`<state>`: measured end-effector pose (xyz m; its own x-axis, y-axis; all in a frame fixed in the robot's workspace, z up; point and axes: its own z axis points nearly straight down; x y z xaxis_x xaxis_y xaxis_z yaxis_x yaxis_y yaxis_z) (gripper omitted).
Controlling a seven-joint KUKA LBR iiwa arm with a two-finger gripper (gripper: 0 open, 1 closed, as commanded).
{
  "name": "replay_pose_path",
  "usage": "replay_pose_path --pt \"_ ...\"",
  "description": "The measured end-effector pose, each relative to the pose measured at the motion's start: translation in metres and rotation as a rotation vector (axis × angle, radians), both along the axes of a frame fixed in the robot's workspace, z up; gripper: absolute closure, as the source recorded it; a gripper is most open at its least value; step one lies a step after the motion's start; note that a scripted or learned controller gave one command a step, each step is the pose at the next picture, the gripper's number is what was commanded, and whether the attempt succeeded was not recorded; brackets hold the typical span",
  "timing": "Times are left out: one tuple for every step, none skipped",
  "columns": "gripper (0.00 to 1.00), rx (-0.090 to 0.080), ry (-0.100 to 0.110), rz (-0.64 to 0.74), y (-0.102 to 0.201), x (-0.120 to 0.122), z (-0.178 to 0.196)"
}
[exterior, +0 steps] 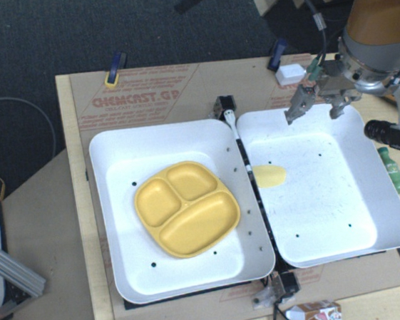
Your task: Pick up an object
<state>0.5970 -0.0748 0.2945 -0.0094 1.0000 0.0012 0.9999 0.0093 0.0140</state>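
**A:** Which step is this, would you say?

**B:** The approach, I'd judge. The gripper [318, 108] hangs over the far rim of the right bin [352, 235], its two fingers [296, 108] spread apart with nothing between them. No grasp has been made.

**A:** What is there to pick up?

**B:** Two candidates. A small pale yellow piece [269, 176] lies flat on the right bin's floor, close to its left wall. A yellow divided plate [186, 207] sits in the middle of the left bin [117, 222], with three compartments.

**A:** Which is likelier?

**B:** The small piece; it's nearer, and in the bin the arm is over. The next move would call for travelling toward the left wall, then descending with the fingers straddling it.

**A:** Any trouble handling it?

**B:** It looks thin, smooth and rounded, lying low on the floor, so the fingers would need to reach almost to the bin's surface. The plate looks like rigid moulded plastic, glossy, with raised ridges; its rim is the only obvious purchase.

**A:** And the bins?

**B:** Shallow white plastic with rounded corners, resting on a brown board on the table [79, 169].
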Motion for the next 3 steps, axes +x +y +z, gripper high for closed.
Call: replay_pose_path --pt "0.00 0.002 0.003 0.000 0.067 -0.040 0.078" --pt "0.00 -0.001 -0.008 -0.010 0.048 -0.104 0.245" --pt "1.00 -0.003 0.008 -0.007 0.051 -0.102 0.246"
